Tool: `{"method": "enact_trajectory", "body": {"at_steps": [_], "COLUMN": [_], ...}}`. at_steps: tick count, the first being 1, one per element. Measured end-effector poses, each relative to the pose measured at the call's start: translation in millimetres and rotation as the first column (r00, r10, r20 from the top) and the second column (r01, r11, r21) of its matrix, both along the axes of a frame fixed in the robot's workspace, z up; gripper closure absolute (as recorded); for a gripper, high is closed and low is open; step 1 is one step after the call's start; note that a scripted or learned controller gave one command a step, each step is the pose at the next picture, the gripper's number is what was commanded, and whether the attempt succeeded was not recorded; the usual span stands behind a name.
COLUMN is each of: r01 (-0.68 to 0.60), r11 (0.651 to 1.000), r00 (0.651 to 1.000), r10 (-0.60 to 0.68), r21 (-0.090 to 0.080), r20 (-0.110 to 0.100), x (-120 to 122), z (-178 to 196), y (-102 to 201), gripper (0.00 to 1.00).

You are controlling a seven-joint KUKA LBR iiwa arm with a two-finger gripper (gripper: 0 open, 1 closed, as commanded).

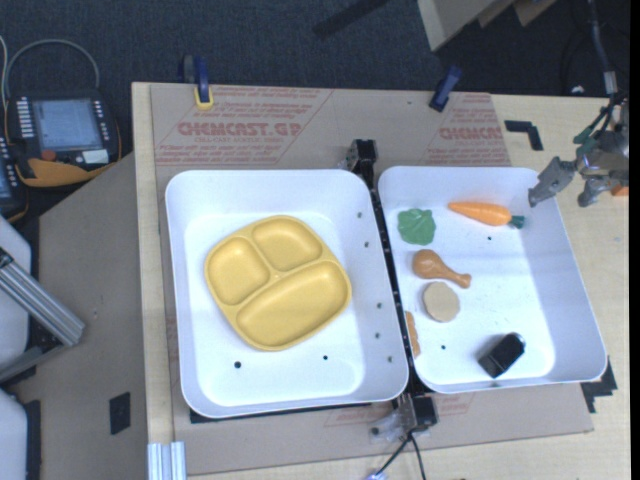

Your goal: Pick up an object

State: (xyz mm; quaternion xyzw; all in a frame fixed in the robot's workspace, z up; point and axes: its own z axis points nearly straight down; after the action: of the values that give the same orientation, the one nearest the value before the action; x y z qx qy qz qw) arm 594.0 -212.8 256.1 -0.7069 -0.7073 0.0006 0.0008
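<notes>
At the far left of the frame a handheld control pendant (pixel 62 133) with a pale screen hangs off the edge of the surface (pixel 100 268). The surface is covered by brown cardboard (pixel 300 128) printed in red; the lettering reads roughly "CHEMCAST", repeated at upper right, though the rest is too faint to make out. The left bin (pixel 200 368), smooth white plastic with rounded corners, carries a glossy yellow three-compartment plate (pixel 278 281). In the right bin (pixel 570 298) lie a leafy green toy (pixel 417 226), a tan drumstick (pixel 440 266), a round beige piece (pixel 441 302), a small orange sliver (pixel 411 332) by the left wall, an orange carrot (pixel 481 212) and a matte black block (pixel 501 354). At right-centre the gripper (pixel 566 189) hangs with its fingers spread apart, holding nothing, just beyond the carrot's green tip.
</notes>
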Motion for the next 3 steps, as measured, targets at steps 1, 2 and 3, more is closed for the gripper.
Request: {"method": "enact_trajectory", "body": {"at_steps": [1,2,3], "r01": [0.0,0.0,0.001], "r11": [1.0,1.0,1.0], "r00": [1.0,1.0,1.0], "r10": [0.0,0.0,-0.001], "r21": [0.0,0.001,-0.001], "r20": [0.0,-0.001,-0.005], "x": [0.0,0.0,-8.8], "z": [-0.1,-44.0,-99.9], "y": [0.0,6.9,3.0], "gripper": [0.0,0.0,0.0]}}
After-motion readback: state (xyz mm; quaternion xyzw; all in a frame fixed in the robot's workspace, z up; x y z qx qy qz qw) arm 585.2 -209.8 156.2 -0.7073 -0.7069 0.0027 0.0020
